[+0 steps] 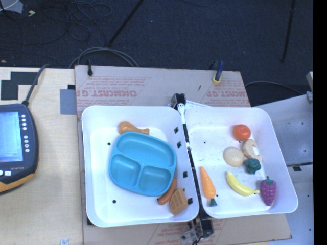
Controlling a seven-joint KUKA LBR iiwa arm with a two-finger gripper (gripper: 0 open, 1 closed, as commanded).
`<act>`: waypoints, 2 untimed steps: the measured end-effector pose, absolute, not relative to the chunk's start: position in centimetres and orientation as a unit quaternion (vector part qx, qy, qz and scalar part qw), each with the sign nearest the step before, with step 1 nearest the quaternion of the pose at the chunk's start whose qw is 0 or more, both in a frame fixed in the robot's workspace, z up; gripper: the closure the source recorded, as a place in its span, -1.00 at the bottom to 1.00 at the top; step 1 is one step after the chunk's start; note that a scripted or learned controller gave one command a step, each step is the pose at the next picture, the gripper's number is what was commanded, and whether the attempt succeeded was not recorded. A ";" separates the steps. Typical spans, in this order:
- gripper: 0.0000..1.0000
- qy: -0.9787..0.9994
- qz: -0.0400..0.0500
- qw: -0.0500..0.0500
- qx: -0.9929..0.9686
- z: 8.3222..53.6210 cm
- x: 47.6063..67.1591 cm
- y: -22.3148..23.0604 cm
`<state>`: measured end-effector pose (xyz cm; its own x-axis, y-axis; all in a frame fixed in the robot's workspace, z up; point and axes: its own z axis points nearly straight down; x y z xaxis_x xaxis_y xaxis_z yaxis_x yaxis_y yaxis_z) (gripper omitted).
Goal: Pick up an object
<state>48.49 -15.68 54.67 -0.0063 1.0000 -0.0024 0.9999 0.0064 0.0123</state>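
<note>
The right bin [276, 131] holds several toy foods: a red tomato [242, 132], a beige egg-shaped piece [233, 156], a tan mushroom [250, 148], a dark green broccoli [252, 165], a yellow banana [239, 185], a purple grape bunch [267, 190] and an orange carrot [207, 183] near the divider. In the left bin [94, 137] lies a blue divided plate [142, 163], with a chicken drumstick [134, 129] behind it, and a sausage [167, 194] and a waffle-like cracker [178, 202] at its front right.
Both bins rest on a cardboard sheet [153, 88] on the bench. A teach pendant [15, 142] lies at the far left. A blue and yellow clamp [218, 72] stands at the cardboard's back edge. Cables run over the dark floor behind.
</note>
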 end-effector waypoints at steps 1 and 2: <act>1.00 0.709 -0.002 -0.001 0.705 54.7 48.7 -15.8; 1.00 0.709 -0.001 -0.002 0.706 53.7 47.6 -9.0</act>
